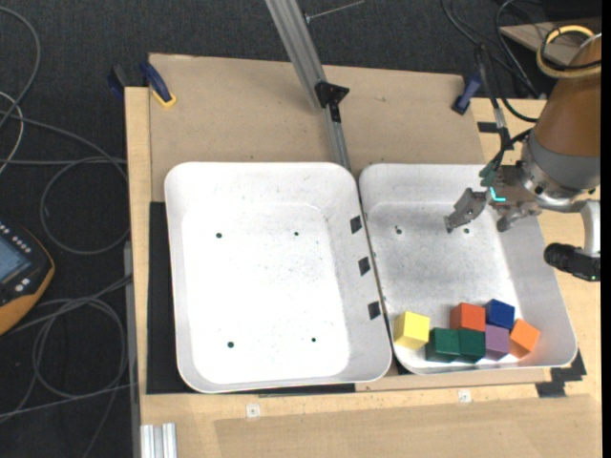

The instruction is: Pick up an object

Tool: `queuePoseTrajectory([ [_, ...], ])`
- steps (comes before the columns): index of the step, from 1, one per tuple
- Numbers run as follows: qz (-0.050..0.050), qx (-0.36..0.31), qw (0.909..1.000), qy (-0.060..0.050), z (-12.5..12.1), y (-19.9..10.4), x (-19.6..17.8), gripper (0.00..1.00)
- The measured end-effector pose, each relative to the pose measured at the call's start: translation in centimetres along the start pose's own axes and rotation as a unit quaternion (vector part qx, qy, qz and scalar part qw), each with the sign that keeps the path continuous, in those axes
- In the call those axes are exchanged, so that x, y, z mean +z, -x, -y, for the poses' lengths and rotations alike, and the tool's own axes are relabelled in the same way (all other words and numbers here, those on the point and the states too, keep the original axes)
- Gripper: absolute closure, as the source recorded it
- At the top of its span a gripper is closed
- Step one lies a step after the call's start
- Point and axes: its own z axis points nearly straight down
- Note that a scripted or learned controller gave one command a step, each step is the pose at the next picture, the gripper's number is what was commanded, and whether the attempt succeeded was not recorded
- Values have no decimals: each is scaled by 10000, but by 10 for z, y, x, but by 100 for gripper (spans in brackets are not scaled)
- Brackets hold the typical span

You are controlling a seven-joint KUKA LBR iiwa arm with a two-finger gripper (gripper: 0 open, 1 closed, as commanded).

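- 2 white bins are sitting side by side on the bench; the left bin [263,275] is lying bare, and the right bin [439,275] is carrying all the blocks.
- 7 blocks, as far as I can count, are crowding along the right bin's near edge: a yellow block [413,328] standing slightly apart on the left, 2 green blocks [455,343] touching each other, an orange-red block [468,316] behind them, a blue block [500,312], a purple block [497,339] and an orange block [524,334] at the right end.
- The arm [571,113] is reaching in from the right, and the gripper [484,213] is hovering over the far part of the right bin, well apart from the blocks.
- Its fingers are looking spread apart with nothing between them, though they are small and dark against the bin, so I am hedging on how wide.
- I am judging this as the approach step: nothing is being gripped yet.
- Next, the gripper is needing to travel toward the near edge and descend over 1 block; the yellow block is looking easiest, since its neighbours are leaving it some room.
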Motion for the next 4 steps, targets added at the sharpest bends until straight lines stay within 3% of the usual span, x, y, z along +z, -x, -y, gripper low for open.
queuePoseTrajectory([
  [2, -3, 3, 10000, -29, -2, 0, 106, 0],
  [3, 0, -1, 10000, 11, -4, 0, 92, 100],
  [4, 17, -2, 10000, 44, -10, 7, 31, 100],
])
